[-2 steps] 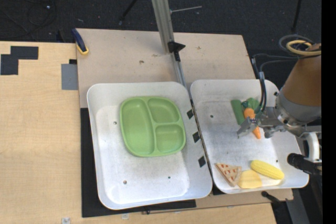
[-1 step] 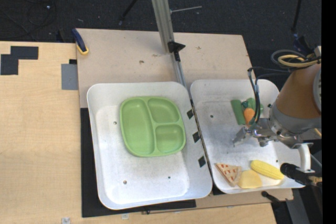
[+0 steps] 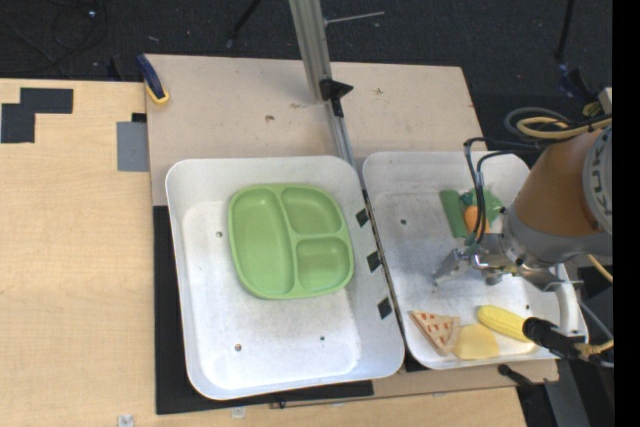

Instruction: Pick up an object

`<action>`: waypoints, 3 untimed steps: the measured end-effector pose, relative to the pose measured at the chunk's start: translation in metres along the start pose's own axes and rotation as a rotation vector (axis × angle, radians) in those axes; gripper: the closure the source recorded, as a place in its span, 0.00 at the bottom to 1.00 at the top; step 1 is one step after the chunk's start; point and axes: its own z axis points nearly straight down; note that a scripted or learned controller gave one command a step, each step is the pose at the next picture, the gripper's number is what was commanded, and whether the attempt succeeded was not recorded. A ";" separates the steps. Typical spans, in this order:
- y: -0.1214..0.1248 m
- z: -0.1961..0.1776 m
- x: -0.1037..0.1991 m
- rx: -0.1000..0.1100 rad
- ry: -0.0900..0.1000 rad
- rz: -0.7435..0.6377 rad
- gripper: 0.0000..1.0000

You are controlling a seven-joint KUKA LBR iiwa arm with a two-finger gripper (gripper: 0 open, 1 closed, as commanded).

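Arm point(image 3: 560, 195) is reaching in from the right edge of the frame, orange band showing above the wrist, and is hanging low over the right bin point(image 3: 400, 215). Gripper point(image 3: 462, 265) is sitting at that bin's middle, fingers spread apart with nothing between them, tips near the bin floor. A green-and-orange object point(image 3: 468, 211) is lying just above the gripper, partly hidden by cables. At the lower right, a pizza-slice toy point(image 3: 436, 329) is lying beside a pale yellow piece point(image 3: 477, 343) and a yellow banana-like item point(image 3: 508, 321), all well below the gripper. The left bin point(image 3: 200, 315) is holding a green divided plate point(image 3: 291, 241) in its upper half.
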 end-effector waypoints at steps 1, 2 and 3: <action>0.002 -0.012 0.000 -0.008 0.001 0.003 1.00; 0.009 -0.074 -0.001 -0.005 -0.004 -0.002 1.00; 0.006 -0.118 -0.007 -0.003 -0.003 -0.002 1.00</action>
